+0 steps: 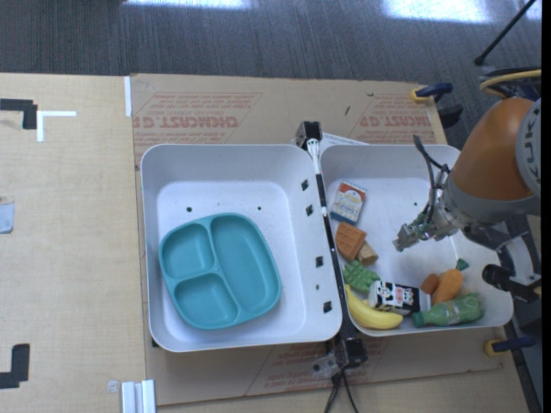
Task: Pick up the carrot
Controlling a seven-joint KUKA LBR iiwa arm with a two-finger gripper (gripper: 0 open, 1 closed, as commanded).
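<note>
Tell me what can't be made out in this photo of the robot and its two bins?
- Hand, camera view: too small and blurred to tell how it is set.
- Carrot: its lower end is hidden behind the green bottle.
- Banana: partly covered by the small black-and-white carton.
- Small box: its label is too small to read.

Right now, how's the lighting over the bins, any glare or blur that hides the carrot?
Camera view: bright window patches glare on the floor at the top, while light over the right bin is even. The carrot reads sharp and orange. The gripper looks small and slightly soft, casting little shadow.
</note>
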